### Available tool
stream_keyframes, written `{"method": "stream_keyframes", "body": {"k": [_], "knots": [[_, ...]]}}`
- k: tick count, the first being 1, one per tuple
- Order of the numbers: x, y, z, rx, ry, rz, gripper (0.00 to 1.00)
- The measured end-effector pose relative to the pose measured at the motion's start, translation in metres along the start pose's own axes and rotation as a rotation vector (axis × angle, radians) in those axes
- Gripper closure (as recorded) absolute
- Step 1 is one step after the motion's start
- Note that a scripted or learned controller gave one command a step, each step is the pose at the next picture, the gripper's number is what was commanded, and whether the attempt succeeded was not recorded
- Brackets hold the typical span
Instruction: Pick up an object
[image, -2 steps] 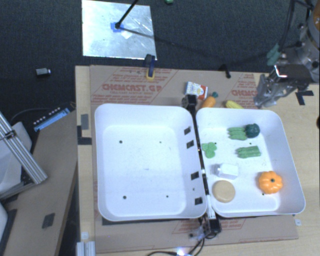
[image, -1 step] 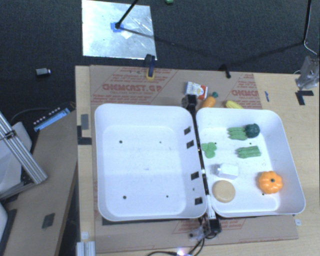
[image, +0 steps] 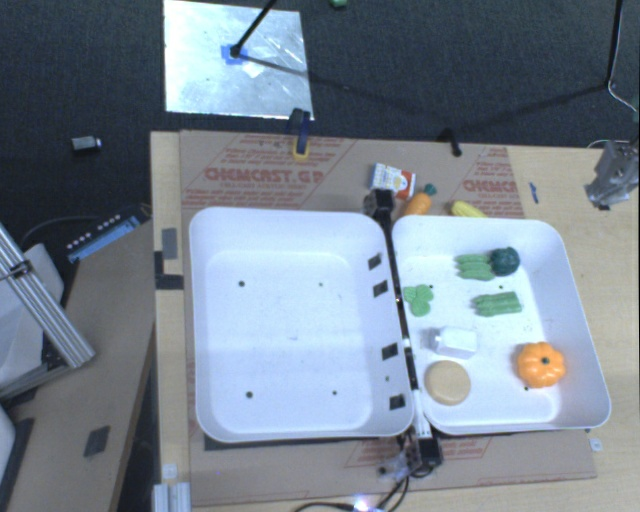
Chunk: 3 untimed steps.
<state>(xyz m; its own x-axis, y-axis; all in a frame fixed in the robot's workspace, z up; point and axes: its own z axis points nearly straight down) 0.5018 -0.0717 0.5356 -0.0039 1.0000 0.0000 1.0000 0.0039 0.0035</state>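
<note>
Tabletop (image: 330, 165): we see brown board with red lettering under both bins
Left bin (image: 290, 330): white, shallow, dotted floor
Right bin (image: 575, 300): we count an orange pumpkin (image: 540, 365), a tan disc (image: 448, 382), a white block (image: 456, 343) and green pieces (image: 487, 265)
Hand (image: 612, 176): far right, off the bins; we cannot tell its grip
Floor (image: 80, 70): dark carpet, with a shiny metal sheet (image: 238, 60) lying on it beyond the tabletop

Even bright light (slightly soft focus)
</note>
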Motion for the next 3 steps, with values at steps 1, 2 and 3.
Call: {"method": "stream_keyframes", "body": {"k": [1, 2, 3], "knots": [[0.022, -0.016, 0.0, 0.001, 0.0, -0.001, 1.0], [0.039, -0.015, 0.0, 0.0, 0.0, -0.001, 1.0], [0.053, -0.015, 0.0, 0.0, 0.0, -0.001, 1.0]]}}
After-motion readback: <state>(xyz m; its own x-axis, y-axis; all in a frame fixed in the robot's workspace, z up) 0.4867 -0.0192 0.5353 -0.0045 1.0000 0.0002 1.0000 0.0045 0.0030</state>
